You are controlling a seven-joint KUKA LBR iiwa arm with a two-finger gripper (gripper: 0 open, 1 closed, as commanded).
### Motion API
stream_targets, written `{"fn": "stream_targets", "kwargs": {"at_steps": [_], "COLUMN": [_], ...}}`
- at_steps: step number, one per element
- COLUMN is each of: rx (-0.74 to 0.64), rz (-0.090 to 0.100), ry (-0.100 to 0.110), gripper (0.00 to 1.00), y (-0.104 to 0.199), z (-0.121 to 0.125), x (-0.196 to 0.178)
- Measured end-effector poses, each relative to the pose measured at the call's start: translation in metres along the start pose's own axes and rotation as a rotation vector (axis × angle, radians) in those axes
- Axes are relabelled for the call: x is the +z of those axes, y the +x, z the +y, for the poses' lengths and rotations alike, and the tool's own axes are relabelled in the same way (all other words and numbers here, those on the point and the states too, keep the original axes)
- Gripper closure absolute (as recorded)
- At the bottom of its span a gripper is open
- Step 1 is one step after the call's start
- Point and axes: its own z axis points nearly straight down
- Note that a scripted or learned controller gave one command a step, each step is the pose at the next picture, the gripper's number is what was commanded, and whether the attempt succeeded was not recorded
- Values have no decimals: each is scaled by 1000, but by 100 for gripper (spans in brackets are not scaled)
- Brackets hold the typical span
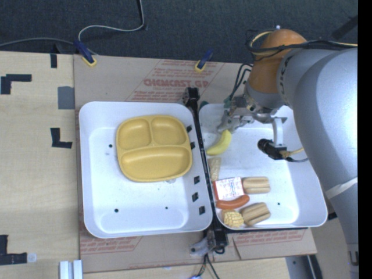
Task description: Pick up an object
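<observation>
**Banana at the gripper's tip, far end of the right bin**

Brown cardboard with red lettering (174,81) covers the bench under both bins, with pale wood showing to its left and dark carpet beyond the far edge, where a thin cable (110,28) loops across. Two clips, blue and yellow (86,56), sit on the cardboard's far edge.

At left, the left white bin (99,214) holds a yellow divided plate (154,147), which lies flat in the bin's far half with its two small compartments on the far side and one large compartment on the near side.

A black divider (197,156) runs between the two bins.

The right white bin (290,190) carries the food pieces. A yellow banana (220,144) lies close to the divider in the far half, tilted, its upper end just under the gripper (228,121). The gripper's fingers reach down to that end, but whether they are closed on the banana or only touching it cannot be told. Nearer the camera lie a red-and-white packet (229,188), a bread roll (256,185) to its right, a red sausage (232,202) just near of the packet, a piece of corn (233,218) and a second roll (256,213) at the near edge.

At right, the grey arm (325,109) with its orange band (273,63) leans in over the bin.
</observation>
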Motion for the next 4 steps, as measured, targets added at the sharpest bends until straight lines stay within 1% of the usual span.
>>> {"fn": "stream_targets", "kwargs": {"at_steps": [1,2,3,4], "rx": [1,0,1,5], "rz": [3,3,3,0], "ry": [0,2,2,4], "gripper": [100,100,0,0], "y": [78,193,193,136], "z": [-44,-89,-89,-99], "x": [-90,-141,-141,-89]}}
